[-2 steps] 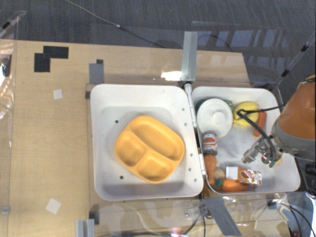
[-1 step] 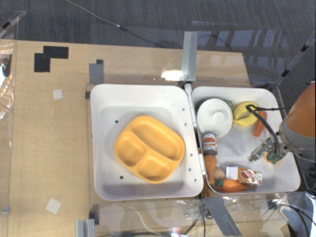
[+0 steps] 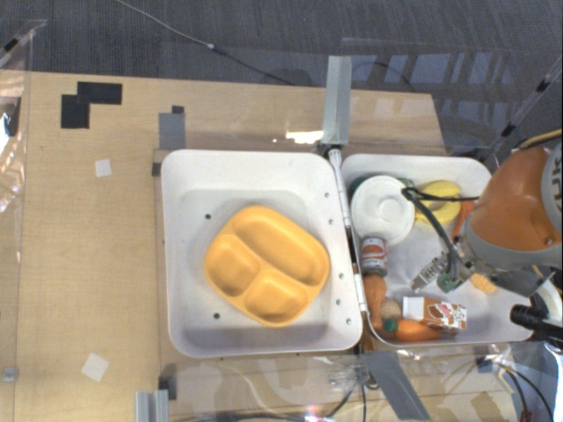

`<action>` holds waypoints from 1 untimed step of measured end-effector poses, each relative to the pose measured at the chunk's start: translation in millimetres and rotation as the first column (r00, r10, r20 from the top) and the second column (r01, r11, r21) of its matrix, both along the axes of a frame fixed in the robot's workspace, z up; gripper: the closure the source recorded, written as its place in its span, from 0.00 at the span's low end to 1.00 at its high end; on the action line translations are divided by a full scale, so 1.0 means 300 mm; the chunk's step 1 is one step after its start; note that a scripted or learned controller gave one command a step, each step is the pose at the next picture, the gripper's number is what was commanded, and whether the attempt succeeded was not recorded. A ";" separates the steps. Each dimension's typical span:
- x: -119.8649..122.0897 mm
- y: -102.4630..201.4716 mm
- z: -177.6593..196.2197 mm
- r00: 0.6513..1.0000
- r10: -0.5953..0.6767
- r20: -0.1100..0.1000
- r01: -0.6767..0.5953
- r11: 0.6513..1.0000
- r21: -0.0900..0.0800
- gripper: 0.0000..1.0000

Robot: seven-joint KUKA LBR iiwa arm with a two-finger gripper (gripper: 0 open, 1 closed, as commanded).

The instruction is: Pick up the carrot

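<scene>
The carrot [image 3: 417,330] lies along the front wall of the right bin [image 3: 475,167]; it is orange, with a greenish end pointing left. Its right part is tucked under a small red and white carton [image 3: 437,312]. My gripper [image 3: 440,277] hangs over the middle of the right bin, above and slightly right of the carrot and apart from it. It is open, with nothing between its fingers. The grey arm with its orange band [image 3: 519,205] covers the bin's right side.
In the right bin are a white bowl [image 3: 383,207], a yellow banana [image 3: 442,200], a small can [image 3: 374,255], a brownish-orange piece [image 3: 376,294] and an orange bit [image 3: 483,281]. The left bin [image 3: 189,262] holds a yellow divided plate [image 3: 266,264].
</scene>
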State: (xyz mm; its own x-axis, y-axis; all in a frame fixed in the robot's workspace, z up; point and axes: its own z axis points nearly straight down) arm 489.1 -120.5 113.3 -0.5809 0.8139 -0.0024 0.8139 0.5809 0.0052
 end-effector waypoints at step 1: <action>-0.004 -0.068 -0.062 1.000 0.016 -0.002 -0.016 1.000 -0.003 1.00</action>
State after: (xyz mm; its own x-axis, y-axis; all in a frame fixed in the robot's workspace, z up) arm 487.9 -140.8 94.7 -0.5942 0.8043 -0.0035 0.8043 0.5942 0.0023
